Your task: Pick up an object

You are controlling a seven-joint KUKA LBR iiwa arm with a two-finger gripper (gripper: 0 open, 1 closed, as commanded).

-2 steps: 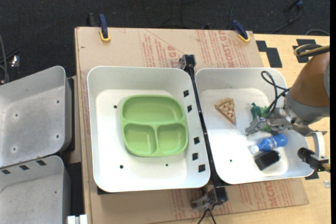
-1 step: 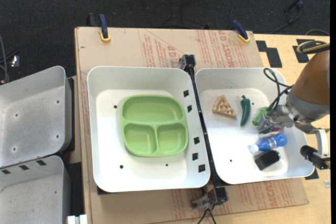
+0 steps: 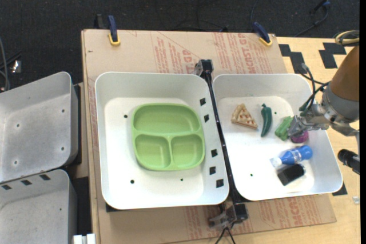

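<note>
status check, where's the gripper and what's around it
Gripper low in right bin, over purple item beside green block. No confirmed grasp. Green pepper, blue bottle close by.

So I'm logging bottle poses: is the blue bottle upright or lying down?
Lying down. The blue bottle rests on its side on the right bin floor, beside the black block.

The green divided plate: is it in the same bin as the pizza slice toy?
No. The green divided plate lies in the left bin, while the pizza slice toy lies in the right bin.
</note>
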